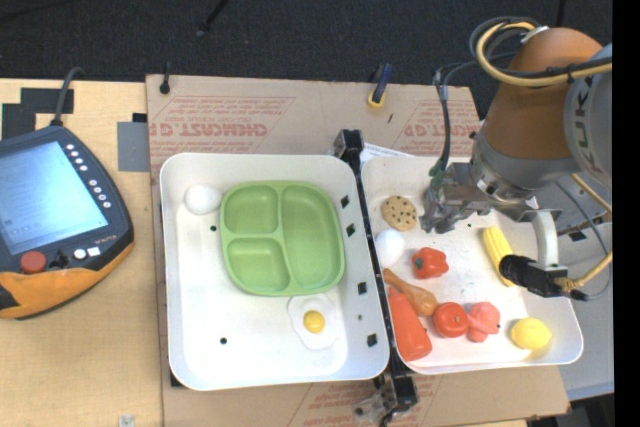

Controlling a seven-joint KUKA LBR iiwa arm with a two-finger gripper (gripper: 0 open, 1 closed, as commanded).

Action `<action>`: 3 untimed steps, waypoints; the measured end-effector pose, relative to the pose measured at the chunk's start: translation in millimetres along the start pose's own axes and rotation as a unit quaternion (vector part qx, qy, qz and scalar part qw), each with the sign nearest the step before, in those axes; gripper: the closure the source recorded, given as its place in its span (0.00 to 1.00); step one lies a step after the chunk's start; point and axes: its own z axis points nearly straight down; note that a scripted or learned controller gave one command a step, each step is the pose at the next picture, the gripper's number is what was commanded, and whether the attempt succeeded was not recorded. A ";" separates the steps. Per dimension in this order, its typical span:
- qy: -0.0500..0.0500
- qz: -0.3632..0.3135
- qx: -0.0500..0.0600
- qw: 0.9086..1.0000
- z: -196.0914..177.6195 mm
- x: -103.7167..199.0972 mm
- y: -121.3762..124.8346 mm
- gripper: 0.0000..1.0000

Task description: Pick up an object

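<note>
Red pepper (pixel 430 262) upright in right bin (pixel 560 355), white egg (pixel 389 244) just left

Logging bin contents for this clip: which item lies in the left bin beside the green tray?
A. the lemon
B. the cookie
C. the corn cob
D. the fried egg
D. The fried egg lies in the left bin, just below the green tray; the cookie, corn cob and lemon all lie in the right bin.
</note>
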 end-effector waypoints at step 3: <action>0.000 -0.002 -0.001 1.000 3.5 33.8 -43.3 1.00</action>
